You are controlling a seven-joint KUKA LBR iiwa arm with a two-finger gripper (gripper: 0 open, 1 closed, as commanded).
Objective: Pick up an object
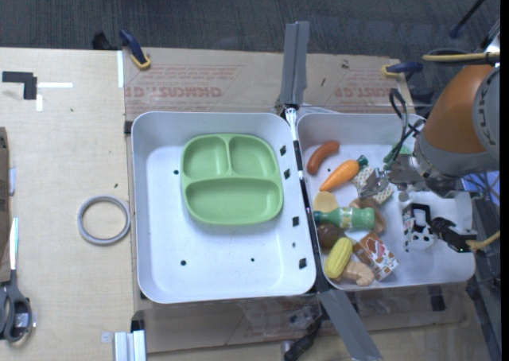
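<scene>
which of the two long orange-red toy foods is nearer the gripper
The carrot, bright orange with a green top, lies nearer the gripper; the redder sausage sits farther off, to the carrot's upper left.

The arm point(461, 113) runs off the right edge and covers the far right corner of the right bin point(433, 265). Scissors point(14, 312) are cut by the left edge. A brown toy point(328, 234) lies partly under the green bottle point(355, 218), and a small mottled thing point(371, 184) near it is too blurred to name.

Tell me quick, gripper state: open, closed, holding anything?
Gripper: cannot be told. It is down in the bin of toy food, next to the carrot.
</scene>
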